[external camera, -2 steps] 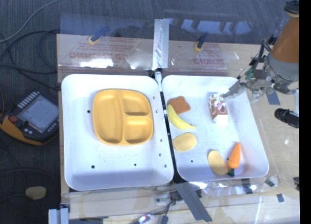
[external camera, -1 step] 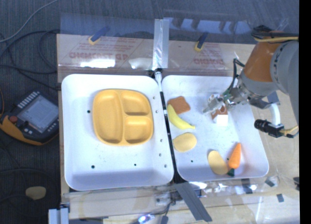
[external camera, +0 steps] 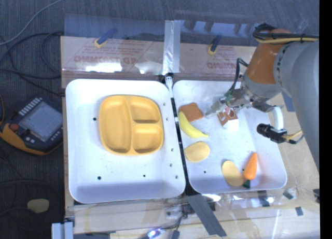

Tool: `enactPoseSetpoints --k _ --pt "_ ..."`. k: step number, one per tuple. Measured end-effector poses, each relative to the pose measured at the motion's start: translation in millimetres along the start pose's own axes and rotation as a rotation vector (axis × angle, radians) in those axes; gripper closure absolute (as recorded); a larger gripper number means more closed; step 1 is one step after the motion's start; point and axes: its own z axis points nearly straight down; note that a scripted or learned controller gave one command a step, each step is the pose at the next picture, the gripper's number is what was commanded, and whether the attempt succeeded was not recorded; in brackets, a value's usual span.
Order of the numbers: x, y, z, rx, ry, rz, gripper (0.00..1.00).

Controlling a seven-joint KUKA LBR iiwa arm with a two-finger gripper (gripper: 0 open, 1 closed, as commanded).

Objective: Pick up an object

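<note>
In the right bin [external camera: 270, 152] lie a brown toast-like square [external camera: 190, 111], a yellow banana [external camera: 191, 128], a pale yellow round slice [external camera: 197, 151], another yellow piece [external camera: 232, 173] and an orange carrot [external camera: 250, 165]. My gripper [external camera: 224, 109] is low over the bin's upper middle. It is right above a small brown and white object [external camera: 229, 118], which sits at its tip. Whether that object is touched or gripped is hidden by the gripper body. The toast lies a short way to the gripper's left.
The left bin [external camera: 83, 170] holds a yellow divided plate [external camera: 131, 124]. A divider rail [external camera: 176, 129] separates the two bins. The arm's grey link and orange band [external camera: 264, 64] overhang the right bin's upper right corner. A handheld pendant [external camera: 33, 124] lies on the floor at left.
</note>
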Motion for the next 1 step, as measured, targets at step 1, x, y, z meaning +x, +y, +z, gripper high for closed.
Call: enactPoseSetpoints --k 1 --pt "-0.3 1.1 -11.5 -0.003 -0.001 -0.001 1.00"
